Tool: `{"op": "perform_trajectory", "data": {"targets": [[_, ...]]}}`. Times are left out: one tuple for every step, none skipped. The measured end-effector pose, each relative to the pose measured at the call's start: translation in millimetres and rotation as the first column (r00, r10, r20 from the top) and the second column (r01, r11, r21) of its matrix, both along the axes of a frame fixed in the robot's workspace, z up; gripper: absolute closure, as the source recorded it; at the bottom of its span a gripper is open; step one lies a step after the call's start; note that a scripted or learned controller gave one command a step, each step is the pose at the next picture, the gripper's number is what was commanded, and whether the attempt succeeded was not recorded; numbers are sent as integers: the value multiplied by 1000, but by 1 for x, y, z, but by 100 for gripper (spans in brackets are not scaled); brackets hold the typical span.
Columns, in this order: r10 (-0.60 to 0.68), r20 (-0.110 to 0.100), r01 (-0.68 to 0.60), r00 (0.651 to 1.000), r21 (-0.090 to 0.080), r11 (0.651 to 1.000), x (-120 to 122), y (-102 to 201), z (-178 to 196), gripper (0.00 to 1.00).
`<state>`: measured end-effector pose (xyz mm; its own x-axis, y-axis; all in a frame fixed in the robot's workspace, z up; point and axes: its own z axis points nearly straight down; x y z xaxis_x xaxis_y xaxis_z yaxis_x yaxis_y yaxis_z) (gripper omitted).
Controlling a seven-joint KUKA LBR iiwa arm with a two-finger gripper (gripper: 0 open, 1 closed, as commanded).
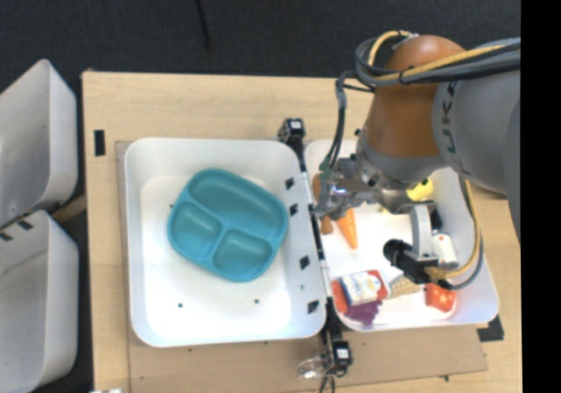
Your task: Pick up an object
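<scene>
Camera view: the gripper [335,200] sits low in the right bin [478,290], at its 9 o'clock wall; whether it grips cannot be told. An orange carrot [348,228] lies just beside it at 5 o'clock. The left bin [140,295] holds a teal divided plate [228,225].

Single fixed camera above the bench [210,89], looking down at a slant, both bins in frame
</scene>
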<state>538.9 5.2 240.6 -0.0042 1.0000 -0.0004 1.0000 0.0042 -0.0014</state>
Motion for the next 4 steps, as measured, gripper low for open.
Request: {"op": "perform_trajectory", "data": {"targets": [[-1,1,1,1000,0,1000,-15,24,-9,100],[-4,3,4,1000,0,1000,-8,17,-5,100],[-2,1,2,1000,0,1000,-11,22,-10,100],[0,3,0,1000,1,1000,-4,23,7,100]]}}
